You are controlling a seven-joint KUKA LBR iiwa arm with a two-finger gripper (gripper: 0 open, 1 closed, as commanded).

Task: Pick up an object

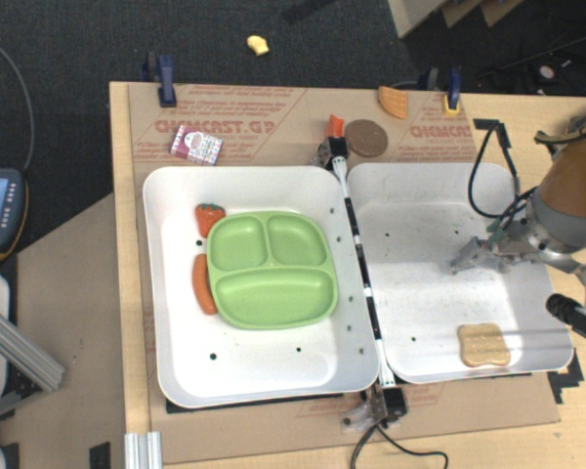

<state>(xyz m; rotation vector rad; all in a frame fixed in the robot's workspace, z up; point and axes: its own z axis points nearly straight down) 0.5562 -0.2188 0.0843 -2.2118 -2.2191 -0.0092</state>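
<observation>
Dark carpet surrounds the cardboard-topped desk [273, 115]. Far left of the hand [466, 259], the left bin [176, 360] holds a green divided plate [271, 270] with a toy strawberry [208, 217] and an orange sausage-like piece [202, 283] at its edge. The hand hovers low over the right bin [410, 223] — fingers slightly apart, gripping nothing. A tan toast slice [483, 345] lies just below it — the arm's upper part is cut off at right
</observation>
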